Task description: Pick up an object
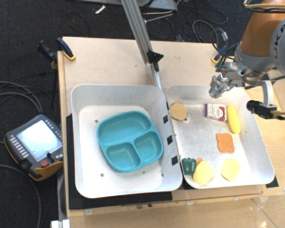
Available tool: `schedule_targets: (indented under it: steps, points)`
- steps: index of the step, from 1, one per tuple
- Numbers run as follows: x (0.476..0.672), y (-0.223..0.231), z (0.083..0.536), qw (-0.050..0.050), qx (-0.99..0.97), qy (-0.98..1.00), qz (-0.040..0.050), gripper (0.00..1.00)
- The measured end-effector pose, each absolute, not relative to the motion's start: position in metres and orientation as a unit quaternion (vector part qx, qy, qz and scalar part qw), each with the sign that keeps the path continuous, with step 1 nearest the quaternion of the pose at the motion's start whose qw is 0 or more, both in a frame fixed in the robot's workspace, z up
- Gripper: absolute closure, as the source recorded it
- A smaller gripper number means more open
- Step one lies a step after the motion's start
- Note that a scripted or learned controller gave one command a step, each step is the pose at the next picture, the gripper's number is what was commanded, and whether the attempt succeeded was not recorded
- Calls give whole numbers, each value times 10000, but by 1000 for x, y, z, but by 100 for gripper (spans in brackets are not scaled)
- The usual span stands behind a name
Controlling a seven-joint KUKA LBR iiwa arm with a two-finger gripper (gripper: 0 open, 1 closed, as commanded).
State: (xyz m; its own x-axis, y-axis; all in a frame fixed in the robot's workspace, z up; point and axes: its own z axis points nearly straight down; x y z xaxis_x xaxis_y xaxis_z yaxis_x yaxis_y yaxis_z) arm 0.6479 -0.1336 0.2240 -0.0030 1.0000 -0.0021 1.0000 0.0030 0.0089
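My gripper [217, 88] hangs over the back edge of the right bin [256, 141], above and just behind a small red carton [215, 111]. Nothing shows between its fingers. A yellow banana-shaped piece [233, 119] lies right of the carton. An orange slab [225, 142] sits below it. A tan round cookie [178, 111] lies at the bin's left side. Near the front lie a green pepper [188, 165] and two yellow pieces [204, 173] [230, 169].
The left bin [85, 127] holds a teal divided tray [129, 140]. A metal pole [137, 23] slants over the divider between the bins. A teach pendant [33, 146] and cables lie on the floor to the left. Clamps sit on the bench's back corners.
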Motion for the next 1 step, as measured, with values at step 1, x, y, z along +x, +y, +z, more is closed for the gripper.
schedule_targets:
  steps: [1]
  points:
    - [649, -133, 238, 16, 7061, 7081, 11, 100]
